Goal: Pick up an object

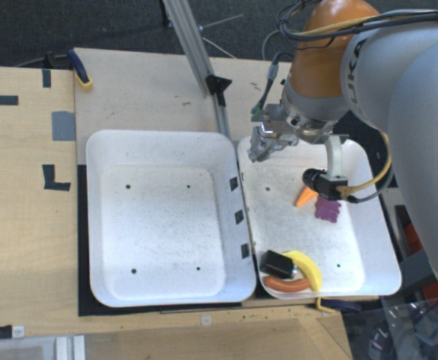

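Several small objects in the right bin (pixel 369 272): orange piece (pixel 305 196) and purple piece (pixel 328 211) mid-bin, black block (pixel 276 263), yellow banana (pixel 307 267) and red-orange piece (pixel 286 283) at the near edge. Gripper (pixel 260 150) above the bin's far left corner, apart from all; finger spread impossible to tell. Left bin (pixel 159 216) alongside.

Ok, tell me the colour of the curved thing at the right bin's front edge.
Yellow banana, seen in the camera view.

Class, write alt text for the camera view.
The grey arm's gripper hovers at the right bin's back-left corner. That bin holds an orange piece, purple piece, black block and yellow banana.
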### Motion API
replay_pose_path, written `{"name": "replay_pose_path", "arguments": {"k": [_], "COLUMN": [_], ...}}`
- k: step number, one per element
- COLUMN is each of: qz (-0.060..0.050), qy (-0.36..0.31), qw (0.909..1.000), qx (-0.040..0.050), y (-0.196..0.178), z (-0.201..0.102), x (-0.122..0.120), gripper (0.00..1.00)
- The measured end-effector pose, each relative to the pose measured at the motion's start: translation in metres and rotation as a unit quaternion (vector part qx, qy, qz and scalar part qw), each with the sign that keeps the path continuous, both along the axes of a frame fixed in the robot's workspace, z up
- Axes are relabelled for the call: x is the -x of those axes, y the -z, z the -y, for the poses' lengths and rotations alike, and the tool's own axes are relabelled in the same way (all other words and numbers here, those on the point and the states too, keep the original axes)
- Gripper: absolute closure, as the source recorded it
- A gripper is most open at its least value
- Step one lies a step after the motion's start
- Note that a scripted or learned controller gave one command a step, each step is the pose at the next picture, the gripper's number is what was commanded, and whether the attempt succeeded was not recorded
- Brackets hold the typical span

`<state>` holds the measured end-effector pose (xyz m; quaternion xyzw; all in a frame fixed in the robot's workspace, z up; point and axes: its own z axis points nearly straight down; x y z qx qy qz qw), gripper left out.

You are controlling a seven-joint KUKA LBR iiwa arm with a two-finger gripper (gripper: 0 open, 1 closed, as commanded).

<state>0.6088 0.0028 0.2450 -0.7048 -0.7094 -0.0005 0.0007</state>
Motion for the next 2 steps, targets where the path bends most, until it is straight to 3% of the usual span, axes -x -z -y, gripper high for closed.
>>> {"name": "replay_pose_path", "arguments": {"k": [2], "qz": [0.000], "qy": [0.000], "qw": [1.0000], "qx": [-0.0002], "y": [0.006], "z": [-0.098], "x": [-0.037], "gripper": [1.00]}}
